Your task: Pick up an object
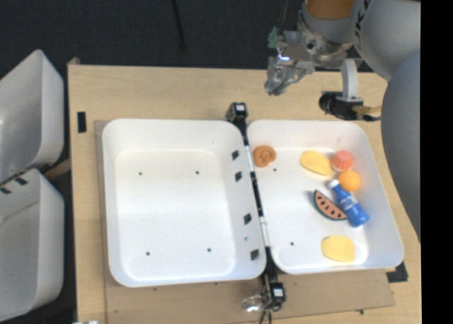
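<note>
I see the gripper (282, 79) hovering over bare bench behind the right bin (388, 245); can't tell its state. Nearest to it in that bin sits the brown donut (264, 156); the yellow piece (316, 163), watermelon slice (328, 204) and blue bottle (348, 204) lie farther off.

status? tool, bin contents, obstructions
Tool high above the right bin's far edge, nothing visibly held. Toys untouched in that bin. No obstructions.

Even, fairly bright light falls from above on the two white bins (170, 195), which look nearly washed out, with only soft shadows along their inner walls. The wooden bench (156, 89) is evenly lit. The background beyond is dark. The gripper (282, 78) looks slightly blurred; the picture is somewhat grainy overall.
</note>
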Robot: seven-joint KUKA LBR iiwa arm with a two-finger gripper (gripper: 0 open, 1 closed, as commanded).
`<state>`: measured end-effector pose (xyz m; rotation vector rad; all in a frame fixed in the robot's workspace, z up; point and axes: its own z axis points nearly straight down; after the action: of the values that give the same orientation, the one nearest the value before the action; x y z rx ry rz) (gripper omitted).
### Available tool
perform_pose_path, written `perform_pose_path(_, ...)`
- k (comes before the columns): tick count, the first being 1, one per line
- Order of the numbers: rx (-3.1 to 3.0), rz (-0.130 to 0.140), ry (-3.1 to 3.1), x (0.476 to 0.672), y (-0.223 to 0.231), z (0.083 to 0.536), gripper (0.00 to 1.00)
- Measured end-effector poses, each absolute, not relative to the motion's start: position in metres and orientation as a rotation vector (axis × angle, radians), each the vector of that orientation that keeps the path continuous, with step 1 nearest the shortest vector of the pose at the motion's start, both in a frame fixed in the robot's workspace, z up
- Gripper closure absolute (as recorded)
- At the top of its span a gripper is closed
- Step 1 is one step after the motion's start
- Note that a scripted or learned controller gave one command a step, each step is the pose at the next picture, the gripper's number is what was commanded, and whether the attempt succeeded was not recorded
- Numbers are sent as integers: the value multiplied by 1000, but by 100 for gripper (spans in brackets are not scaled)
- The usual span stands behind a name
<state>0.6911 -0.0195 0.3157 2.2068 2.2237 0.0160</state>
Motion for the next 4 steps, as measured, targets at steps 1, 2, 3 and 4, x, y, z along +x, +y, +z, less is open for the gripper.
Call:
perform_pose_path(1,2204,23,2215,689,-4,547,100)
perform_pose_path(2,2222,-13,2231,689,13,418,100)
perform_pose_path(3,2221,-12,2233,654,58,328,100)
perform_pose_path(4,2206,24,2223,646,114,474,100)
